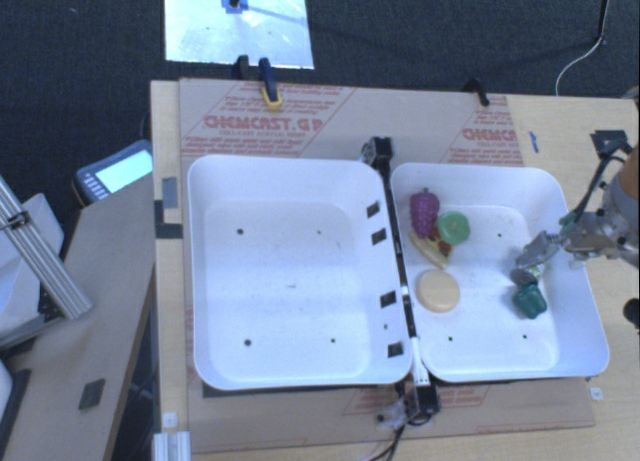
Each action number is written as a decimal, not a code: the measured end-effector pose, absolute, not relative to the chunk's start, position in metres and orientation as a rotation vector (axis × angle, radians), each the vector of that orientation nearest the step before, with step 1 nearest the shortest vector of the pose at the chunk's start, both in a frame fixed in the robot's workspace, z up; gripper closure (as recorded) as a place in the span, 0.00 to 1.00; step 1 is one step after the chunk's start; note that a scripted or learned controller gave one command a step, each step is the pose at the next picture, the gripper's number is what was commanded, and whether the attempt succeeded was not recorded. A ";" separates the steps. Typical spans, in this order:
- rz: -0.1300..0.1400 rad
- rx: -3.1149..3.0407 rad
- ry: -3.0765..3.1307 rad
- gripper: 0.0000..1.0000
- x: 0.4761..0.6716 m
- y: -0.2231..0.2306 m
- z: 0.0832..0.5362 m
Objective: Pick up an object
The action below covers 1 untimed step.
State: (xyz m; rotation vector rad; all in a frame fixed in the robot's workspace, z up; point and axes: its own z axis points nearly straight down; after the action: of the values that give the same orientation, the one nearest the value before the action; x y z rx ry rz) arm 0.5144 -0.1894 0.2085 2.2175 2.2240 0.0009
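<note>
The right bin (pixel 560 349) holds a purple grape bunch (pixel 424 212), a green round piece (pixel 454 227), a yellow-and-red piece (pixel 430 245) under them, a tan round disc (pixel 437 291) and a dark green object (pixel 529 300). My gripper (pixel 530 267) reaches in from the right and hangs over the bin's right half, its tip just above and beside the dark green object. I see nothing between its fingers.
The left bin (pixel 290 359) sits beside the right one, with a black clipped divider (pixel 392 249) between them. Both rest on a cardboard sheet (pixel 330 114) on the bench. A cable (pixel 600 164) runs near the arm at the right.
</note>
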 end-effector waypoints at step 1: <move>0.016 2.199 2.215 0.00 0.574 -0.185 0.407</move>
State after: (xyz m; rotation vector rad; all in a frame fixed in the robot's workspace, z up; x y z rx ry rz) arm 0.5745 -0.1853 0.4066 2.1990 2.2152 0.0158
